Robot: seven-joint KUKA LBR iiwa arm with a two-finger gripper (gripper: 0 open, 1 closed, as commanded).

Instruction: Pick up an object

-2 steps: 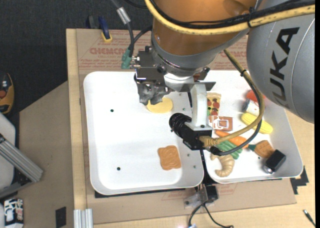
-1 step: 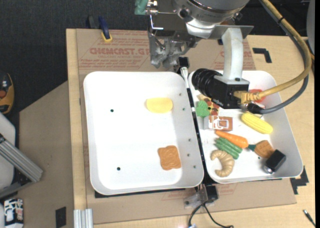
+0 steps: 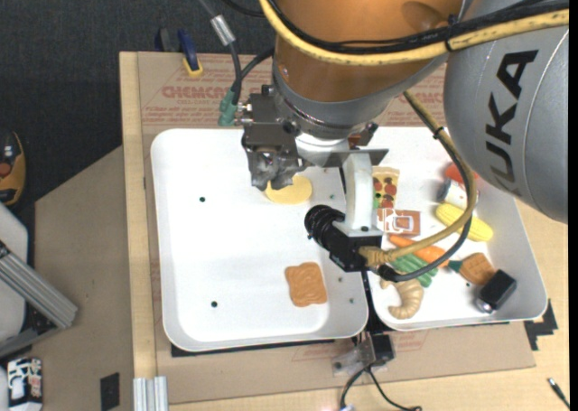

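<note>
Pale-yellow disc (image 3: pixel 289 190) lies under the end effector (image 3: pixel 274 168), grip state unclear; brown waffle (image 3: pixel 306 284) sits well apart.

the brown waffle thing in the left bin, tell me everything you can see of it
The waffle is a small, roughly square piece with rounded corners, orange-brown, with a faint grid pressed into its top. It looks like moulded plastic toy food. It lies flat on the floor of the left bin, near the front right corner, turned slightly off square to the bin's walls. Nothing touches it: the pale yellow disc lies farther back under the gripper, and the arm's black cable fitting passes beside it.
</note>
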